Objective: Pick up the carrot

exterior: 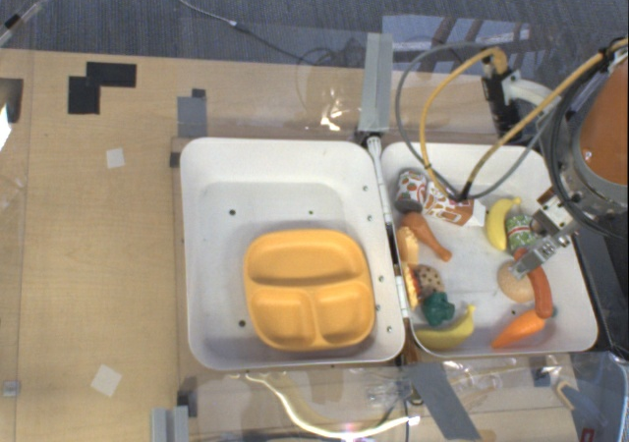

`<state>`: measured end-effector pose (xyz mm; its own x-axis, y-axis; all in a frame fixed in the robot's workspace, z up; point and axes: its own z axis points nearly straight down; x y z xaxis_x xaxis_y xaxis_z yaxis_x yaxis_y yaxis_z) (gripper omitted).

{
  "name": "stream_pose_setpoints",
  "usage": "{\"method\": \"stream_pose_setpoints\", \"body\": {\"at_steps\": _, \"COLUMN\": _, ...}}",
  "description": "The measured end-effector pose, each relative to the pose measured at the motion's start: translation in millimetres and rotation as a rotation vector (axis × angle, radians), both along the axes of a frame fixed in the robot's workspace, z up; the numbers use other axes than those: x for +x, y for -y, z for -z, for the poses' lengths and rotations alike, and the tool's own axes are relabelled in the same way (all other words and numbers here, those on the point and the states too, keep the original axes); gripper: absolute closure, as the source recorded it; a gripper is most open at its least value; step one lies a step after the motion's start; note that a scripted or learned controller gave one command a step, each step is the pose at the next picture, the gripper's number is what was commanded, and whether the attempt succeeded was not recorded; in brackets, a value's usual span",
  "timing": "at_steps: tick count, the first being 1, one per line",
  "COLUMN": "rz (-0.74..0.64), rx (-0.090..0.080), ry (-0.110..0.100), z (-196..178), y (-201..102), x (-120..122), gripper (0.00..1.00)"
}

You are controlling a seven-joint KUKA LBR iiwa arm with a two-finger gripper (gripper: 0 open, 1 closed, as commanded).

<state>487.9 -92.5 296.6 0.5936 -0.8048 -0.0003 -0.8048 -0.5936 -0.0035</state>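
Note:
The carrot, an orange tapered piece, lies at the front right corner of the right bin. My gripper hangs over the right side of that bin, well behind the carrot and apart from it. Its two grey fingers stand open, beside a yellow and green fruit, with nothing visibly gripped. A red chilli-like piece and a beige round item lie between the gripper and the carrot.
The right bin also holds a banana, a green broccoli, an orange drumstick-like piece and a white and red packet. An orange divided plate sits in the left bin. Cables loop behind.

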Motion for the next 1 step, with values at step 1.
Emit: {"method": "stream_pose_setpoints", "body": {"at_steps": 1, "rz": -0.142, "rx": -0.001, "ry": 0.005, "z": -38.3, "y": -7.3, "x": 0.4, "gripper": 1.00}}
